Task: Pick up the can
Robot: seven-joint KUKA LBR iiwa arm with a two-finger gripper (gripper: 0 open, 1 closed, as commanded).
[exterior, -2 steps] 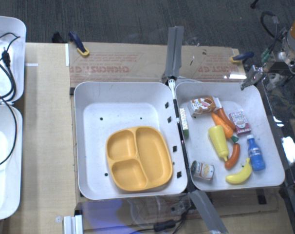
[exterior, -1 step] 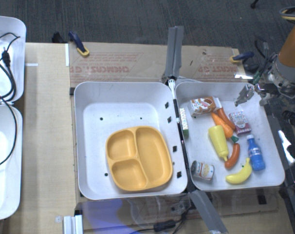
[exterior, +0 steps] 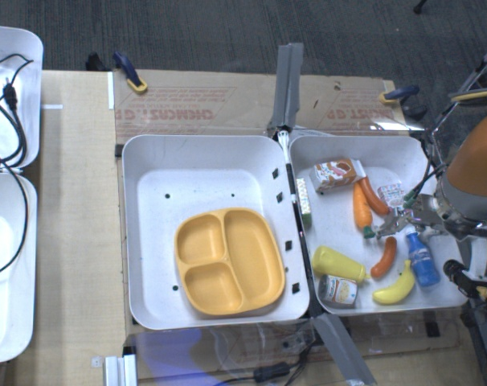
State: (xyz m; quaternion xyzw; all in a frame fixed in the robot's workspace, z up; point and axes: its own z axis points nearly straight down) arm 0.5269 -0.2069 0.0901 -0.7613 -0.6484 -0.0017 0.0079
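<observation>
Hand [exterior: 386,228] grip state unclear, near sausage [exterior: 383,258]; can [exterior: 338,289] on side, long axis left-right.

Can [exterior: 337,290] in right bin [exterior: 352,145], yellow tray [exterior: 227,260] in left bin [exterior: 199,146]

The left bin [exterior: 139,215] holds a yellow divided plate [exterior: 226,260]. In the right bin [exterior: 340,145] — a carrot [exterior: 361,207] at centre, a banana [exterior: 394,289] at five o'clock, a blue bottle [exterior: 423,260] beside it — things lie scattered.

Bench [exterior: 75,215], two white bins [exterior: 147,240] side by side, cardboard sheet [exterior: 211,99]
</observation>
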